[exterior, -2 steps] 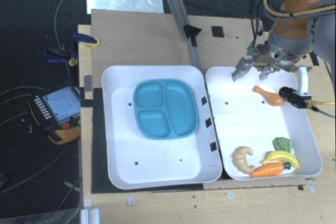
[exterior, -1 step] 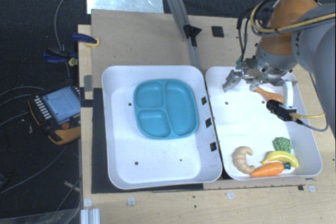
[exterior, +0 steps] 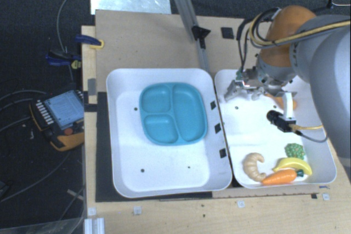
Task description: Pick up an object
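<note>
My gripper (exterior: 242,91) hangs over the far left part of the right bin (exterior: 241,134), open, with nothing between its fingers. Toy food lies along that bin's near edge: a tan croissant (exterior: 254,166), an orange carrot (exterior: 279,176), a yellow banana (exterior: 294,165) and a green broccoli (exterior: 294,150). All of them sit well in front of the gripper. An orange piece (exterior: 289,101) peeks out beside the wrist, partly hidden by the arm.
The left bin (exterior: 123,161) holds a blue divided plate (exterior: 173,113). A ridge with black clips (exterior: 217,129) separates the two bins. A grey pole (exterior: 184,3) slants over the bench's far side. Cables and a handheld unit (exterior: 60,112) lie off the bench at left.
</note>
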{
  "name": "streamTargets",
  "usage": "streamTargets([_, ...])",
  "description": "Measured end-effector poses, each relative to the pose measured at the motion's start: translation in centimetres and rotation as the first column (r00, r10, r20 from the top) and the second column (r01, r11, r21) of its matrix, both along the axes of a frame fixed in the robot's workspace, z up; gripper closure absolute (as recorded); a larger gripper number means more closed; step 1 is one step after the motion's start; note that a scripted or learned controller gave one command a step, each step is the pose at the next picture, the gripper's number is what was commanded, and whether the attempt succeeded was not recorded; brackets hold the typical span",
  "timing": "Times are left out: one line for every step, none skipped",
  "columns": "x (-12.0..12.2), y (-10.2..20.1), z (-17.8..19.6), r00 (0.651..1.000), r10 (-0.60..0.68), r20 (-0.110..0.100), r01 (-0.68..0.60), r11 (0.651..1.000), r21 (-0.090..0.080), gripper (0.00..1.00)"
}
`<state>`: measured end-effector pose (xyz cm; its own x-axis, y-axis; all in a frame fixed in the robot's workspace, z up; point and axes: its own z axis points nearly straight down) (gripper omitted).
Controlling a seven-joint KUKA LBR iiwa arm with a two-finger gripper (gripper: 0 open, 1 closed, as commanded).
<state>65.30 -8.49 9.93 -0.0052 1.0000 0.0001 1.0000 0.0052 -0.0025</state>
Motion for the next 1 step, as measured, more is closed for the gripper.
streamTargets([0.19,-0.06,1.44,1.000,0.001,0.007,-0.001,1.000,-0.001,1.00])
